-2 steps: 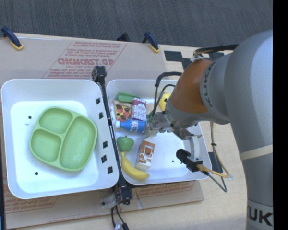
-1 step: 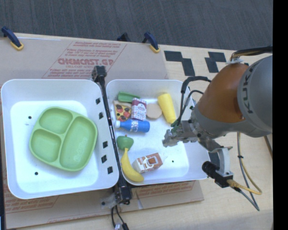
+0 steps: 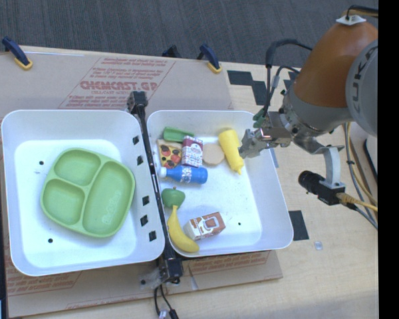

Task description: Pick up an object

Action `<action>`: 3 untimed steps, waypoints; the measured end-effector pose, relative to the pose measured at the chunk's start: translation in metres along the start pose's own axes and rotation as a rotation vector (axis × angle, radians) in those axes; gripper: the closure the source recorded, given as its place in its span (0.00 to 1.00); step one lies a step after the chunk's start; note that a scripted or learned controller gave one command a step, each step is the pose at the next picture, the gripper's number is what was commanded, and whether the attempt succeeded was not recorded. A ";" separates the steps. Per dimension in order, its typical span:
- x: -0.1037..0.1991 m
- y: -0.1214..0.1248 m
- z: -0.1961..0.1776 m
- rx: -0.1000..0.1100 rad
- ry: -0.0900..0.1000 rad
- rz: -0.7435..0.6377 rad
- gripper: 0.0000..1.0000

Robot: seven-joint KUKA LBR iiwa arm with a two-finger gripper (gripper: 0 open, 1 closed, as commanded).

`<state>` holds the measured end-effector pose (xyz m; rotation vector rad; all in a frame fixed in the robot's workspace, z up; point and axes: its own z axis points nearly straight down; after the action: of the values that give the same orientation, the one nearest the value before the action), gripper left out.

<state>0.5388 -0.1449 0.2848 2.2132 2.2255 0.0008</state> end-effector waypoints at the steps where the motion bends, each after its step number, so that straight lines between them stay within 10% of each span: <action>1: 0.024 0.060 0.082 0.007 0.002 0.000 1.00; 2: 0.077 0.097 0.061 0.003 0.003 -0.001 1.00; 3: 0.113 0.018 0.045 0.006 0.002 -0.002 1.00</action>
<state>0.5560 -0.0322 0.2393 2.2146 2.2317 -0.0040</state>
